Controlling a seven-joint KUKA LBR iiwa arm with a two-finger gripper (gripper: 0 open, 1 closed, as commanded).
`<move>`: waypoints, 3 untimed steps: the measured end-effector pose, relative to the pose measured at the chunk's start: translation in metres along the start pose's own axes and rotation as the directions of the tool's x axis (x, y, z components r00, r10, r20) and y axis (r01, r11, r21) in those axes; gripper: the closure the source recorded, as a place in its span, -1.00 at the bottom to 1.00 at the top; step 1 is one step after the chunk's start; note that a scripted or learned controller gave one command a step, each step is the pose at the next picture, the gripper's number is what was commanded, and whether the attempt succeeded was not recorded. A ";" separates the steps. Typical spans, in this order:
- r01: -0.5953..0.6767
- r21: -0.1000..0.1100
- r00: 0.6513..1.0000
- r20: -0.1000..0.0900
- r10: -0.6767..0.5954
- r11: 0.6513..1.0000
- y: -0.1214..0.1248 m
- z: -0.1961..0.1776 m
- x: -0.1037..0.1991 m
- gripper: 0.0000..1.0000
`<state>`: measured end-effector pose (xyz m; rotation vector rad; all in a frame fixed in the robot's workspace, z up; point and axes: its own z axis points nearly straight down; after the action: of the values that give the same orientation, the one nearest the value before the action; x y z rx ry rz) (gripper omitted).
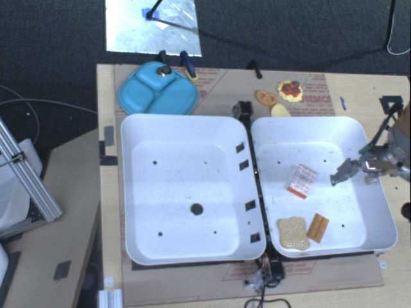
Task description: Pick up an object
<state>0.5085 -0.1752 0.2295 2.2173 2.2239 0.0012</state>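
Robot lab: white bins (186,124) on bench, aluminium framing (26,178)

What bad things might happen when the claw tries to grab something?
The claw hangs over bare floor of the right bin, beside the red-and-white packet, so it may close on nothing.

The packet looks flat; the claw might slide over it.

The bread slice and the brown cracker lie almost touching, so grabbing one could nudge the other.

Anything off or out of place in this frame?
Mostly tidy. Three toy food pieces and a blue divided plate lie on the bench behind the bins, not inside. In the right bin, the red-and-white packet lies askew; the gripper hovers beside it.
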 end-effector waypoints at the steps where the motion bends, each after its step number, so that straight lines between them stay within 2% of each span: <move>1: 0.007 0.009 1.000 -0.005 -0.007 1.000 0.033 0.133 0.063 -1.00; 2: 0.005 -0.008 1.000 0.002 -0.005 1.000 0.120 0.144 0.066 -1.00; 3: 0.010 -0.011 1.000 -0.004 -0.010 1.000 0.115 0.038 0.156 -1.00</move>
<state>0.6228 -0.0187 0.1919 2.2021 2.2318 0.0175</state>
